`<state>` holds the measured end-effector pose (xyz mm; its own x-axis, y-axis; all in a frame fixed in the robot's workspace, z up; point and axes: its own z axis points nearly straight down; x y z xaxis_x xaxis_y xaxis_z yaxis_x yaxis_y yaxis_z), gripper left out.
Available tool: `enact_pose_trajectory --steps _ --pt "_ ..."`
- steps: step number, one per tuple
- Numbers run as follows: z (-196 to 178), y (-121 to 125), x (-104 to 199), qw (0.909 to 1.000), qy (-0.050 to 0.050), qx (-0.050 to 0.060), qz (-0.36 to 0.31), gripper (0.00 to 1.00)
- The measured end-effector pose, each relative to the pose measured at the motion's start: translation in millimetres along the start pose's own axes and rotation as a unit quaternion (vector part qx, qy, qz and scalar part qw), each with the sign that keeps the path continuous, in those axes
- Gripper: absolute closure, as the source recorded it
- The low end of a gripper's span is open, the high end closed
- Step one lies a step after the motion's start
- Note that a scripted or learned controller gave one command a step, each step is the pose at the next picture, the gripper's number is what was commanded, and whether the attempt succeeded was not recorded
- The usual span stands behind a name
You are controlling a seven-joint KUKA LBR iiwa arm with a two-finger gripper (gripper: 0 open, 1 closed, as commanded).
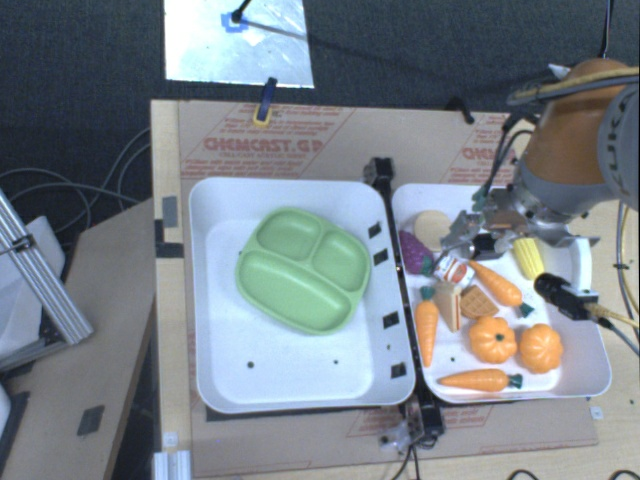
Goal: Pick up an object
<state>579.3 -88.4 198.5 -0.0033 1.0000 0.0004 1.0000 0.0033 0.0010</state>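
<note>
End effector (pixel 478 230) grip state unclear, over glossy plastic carrots (pixel 497 284), round pumpkins (pixel 492 339)

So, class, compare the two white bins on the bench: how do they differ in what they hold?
The left bin holds one thing, a green divided plate; the right bin holds many small toy foods, including carrots and two orange pumpkins. The arm's tool hangs over the right bin, not the left bin. Both bins are shallow, white and sit side by side.
</note>
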Motion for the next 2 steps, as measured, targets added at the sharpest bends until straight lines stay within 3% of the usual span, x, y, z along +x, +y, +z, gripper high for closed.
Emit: enact_pose_trajectory --steps 2 --pt "109.5 8.0 4.5 1.0000 0.000 0.001 0.001 0.00"
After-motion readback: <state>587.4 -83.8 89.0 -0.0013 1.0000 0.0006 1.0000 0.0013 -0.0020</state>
